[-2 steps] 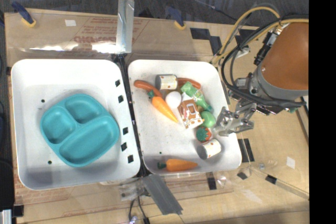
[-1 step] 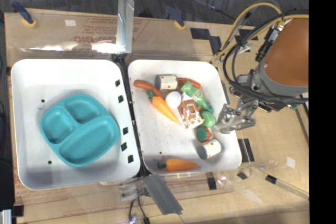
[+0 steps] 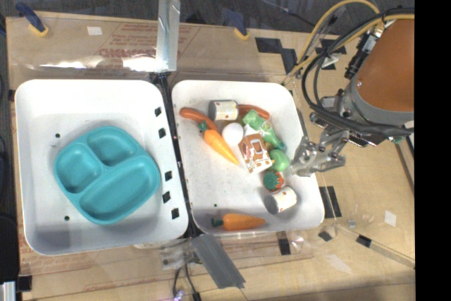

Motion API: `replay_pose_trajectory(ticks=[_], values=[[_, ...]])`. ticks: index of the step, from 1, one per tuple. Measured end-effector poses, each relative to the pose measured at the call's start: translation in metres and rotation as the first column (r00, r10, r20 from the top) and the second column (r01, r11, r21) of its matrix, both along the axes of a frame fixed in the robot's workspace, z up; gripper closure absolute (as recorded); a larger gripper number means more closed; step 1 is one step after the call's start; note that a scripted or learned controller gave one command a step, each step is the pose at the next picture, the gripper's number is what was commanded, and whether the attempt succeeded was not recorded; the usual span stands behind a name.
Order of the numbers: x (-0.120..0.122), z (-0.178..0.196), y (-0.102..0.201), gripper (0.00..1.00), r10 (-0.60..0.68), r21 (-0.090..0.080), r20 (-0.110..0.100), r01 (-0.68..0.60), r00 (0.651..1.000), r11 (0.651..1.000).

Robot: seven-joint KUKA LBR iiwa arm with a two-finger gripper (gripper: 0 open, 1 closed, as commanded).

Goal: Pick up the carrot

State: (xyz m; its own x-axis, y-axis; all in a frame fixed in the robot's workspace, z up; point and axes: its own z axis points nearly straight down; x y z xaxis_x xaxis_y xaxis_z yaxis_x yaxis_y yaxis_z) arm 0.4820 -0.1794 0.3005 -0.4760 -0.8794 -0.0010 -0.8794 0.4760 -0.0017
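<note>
While the gripper (image 3: 315, 155) is hovering at the right bin (image 3: 301, 109) rim, jaw state indiscernible, approach is pending; next requires reaching the carrot (image 3: 220, 146).

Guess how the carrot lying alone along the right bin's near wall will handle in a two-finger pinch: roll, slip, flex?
The carrot looks like moulded toy plastic, so probably stiff and light. Its round, tapering body may roll or squirt out of a pinch. It lies close along the right bin wall, likely crowding one finger. The gripper sits at the bin's right rim.
</note>
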Motion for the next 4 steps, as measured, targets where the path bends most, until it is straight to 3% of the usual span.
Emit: replay_pose_trajectory(ticks=[4], values=[[0.005,0.041,0.003,1.00,0.018,-0.002,0.008,-0.018,1.000,1.000]])
